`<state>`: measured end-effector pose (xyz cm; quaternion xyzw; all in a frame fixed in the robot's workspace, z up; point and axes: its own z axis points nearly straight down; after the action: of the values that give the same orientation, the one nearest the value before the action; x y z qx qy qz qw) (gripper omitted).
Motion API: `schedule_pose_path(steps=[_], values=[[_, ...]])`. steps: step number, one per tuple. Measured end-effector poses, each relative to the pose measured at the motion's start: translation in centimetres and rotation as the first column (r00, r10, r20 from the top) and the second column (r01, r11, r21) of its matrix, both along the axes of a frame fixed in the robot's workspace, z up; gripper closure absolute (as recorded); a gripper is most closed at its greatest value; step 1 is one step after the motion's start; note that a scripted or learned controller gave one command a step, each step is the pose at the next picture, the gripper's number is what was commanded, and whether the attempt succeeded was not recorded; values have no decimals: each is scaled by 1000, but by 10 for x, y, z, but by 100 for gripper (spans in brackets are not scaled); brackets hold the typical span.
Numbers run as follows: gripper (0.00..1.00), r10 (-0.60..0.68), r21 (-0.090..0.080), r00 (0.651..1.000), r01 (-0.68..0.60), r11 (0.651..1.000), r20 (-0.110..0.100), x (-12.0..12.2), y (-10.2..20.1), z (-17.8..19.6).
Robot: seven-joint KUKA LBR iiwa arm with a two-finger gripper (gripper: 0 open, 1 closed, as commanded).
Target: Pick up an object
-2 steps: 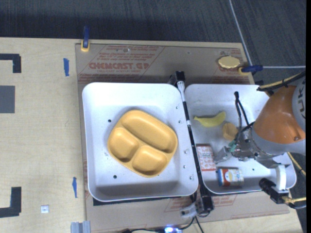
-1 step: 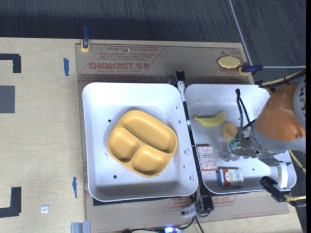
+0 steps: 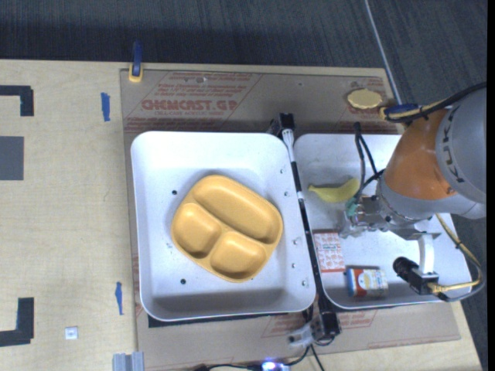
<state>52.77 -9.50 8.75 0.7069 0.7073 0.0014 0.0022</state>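
The arm (image 3: 433,168) comes in from the right and covers much of the right bin (image 3: 325,149), hiding that bin's right side and part of its floor. The gripper (image 3: 359,213) hangs low over the middle of this bin, seen from above as a small cluster of metal. Whether it is wide or narrow cannot be told, and nothing can be seen held in it.

Three loose things lie in the right bin. A yellow curved piece (image 3: 334,192), shaped like a banana, lies toward the far left side, just beside the gripper, and its right end is cut off by a cable. A red and white card (image 3: 330,252) lies flat against the left wall, nearer the front. A small can (image 3: 365,280) with a blue and white label lies on its side at the front edge, just right of the card. Its print is too small to read.

The left bin (image 3: 147,207) holds one thing: a yellow plate (image 3: 226,226) with three rounded sections, lying in the middle, well apart from the gripper.
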Motion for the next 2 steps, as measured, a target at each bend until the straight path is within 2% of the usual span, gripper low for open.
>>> schedule_pose_path(steps=[1, 2], values=[[100, 0, 0, 1000, 0, 1000, -4, 39, -69, 26], [100, 1, 2, 1000, -1, 1000, -4, 6, 52, 97]])
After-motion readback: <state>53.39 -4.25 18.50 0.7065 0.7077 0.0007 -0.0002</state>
